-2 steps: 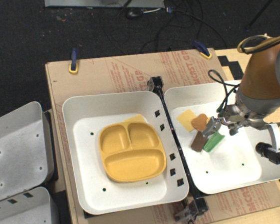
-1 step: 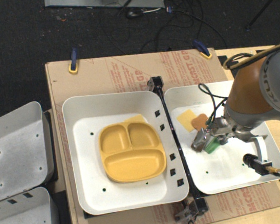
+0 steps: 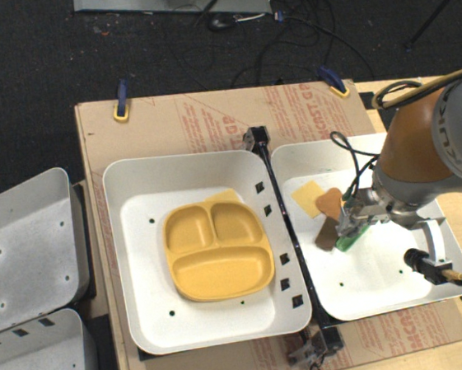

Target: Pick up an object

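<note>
Camera view, gripper (image 3: 350,228) low in right bin (image 3: 383,287), green object (image 3: 347,241) and brown piece (image 3: 328,220) just beside it, grasp state unclear, yellow divided tray (image 3: 218,252) in left bin (image 3: 140,257).

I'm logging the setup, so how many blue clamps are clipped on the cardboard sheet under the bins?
2. One blue clamp grips the cardboard's far edge above the left bin; the other sits on that edge above the right bin. The arm may hide others.
</note>
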